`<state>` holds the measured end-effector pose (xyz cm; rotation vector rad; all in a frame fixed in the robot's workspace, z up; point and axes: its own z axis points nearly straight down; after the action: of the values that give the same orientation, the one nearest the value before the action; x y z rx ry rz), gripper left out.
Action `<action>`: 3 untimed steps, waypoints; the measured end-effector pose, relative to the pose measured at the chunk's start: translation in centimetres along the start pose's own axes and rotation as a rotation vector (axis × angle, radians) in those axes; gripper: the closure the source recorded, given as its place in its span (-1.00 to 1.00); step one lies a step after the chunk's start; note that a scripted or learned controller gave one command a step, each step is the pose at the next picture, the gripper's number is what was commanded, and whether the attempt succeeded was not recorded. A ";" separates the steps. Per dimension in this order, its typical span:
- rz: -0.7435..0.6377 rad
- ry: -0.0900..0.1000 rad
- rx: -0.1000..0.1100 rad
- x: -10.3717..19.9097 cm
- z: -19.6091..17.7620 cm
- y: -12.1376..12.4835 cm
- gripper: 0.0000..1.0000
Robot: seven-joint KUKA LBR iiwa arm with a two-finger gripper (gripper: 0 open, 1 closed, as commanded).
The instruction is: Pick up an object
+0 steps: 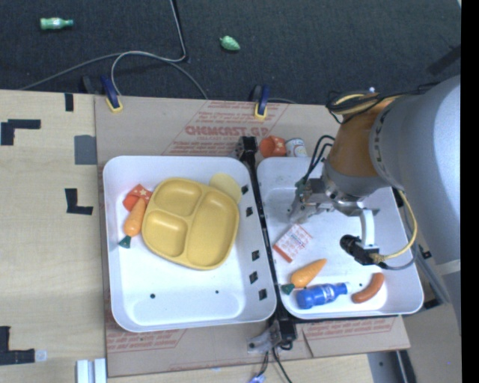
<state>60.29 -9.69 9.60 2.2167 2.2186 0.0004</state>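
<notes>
While the arm (389,149) leans in from the right, the camera view looks down on 2 shallow white bins side by side on a cardboard-topped bench.

Left bin (187,307): 1 yellow divided plate (191,223) w/ 3 compartments, lying near the bin's far half. 1 pale yellow item (227,185) peeks out from behind the plate's far right edge; can't tell what it is. 1 toy carrot (134,219) lies just left of the plate, touching a small red-orange item (136,196) at its far end.

Right bin (404,299): 1 white packet w/ red print (293,242) about mid-bin, 1 orange carrot-like toy (308,272) just nearer the camera, 1 blue bottle w/ white cap (320,295) beside that, 1 red-brown sausage (368,287) near the right front corner. 2 more small items, one orange (272,145) and one white (296,147), sit at the bin's far edge.

Gripper (305,207) is low over the right bin's far-left part, tip just above the packet. Whether it's spread or closed can't be told; nothing is seen between its tips. A black cable (358,247) loops beside it.

Off the bench, 2 green bits (57,23) lie on the dark floor.
</notes>
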 end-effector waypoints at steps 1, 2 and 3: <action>0.000 0.000 0.000 0.0 0.0 0.0 -1.00; -0.001 0.004 0.003 0.4 1.0 2.6 -1.00; -0.001 0.003 0.000 0.4 0.0 2.7 1.00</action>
<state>62.98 -9.33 9.60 2.2168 2.2216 0.0029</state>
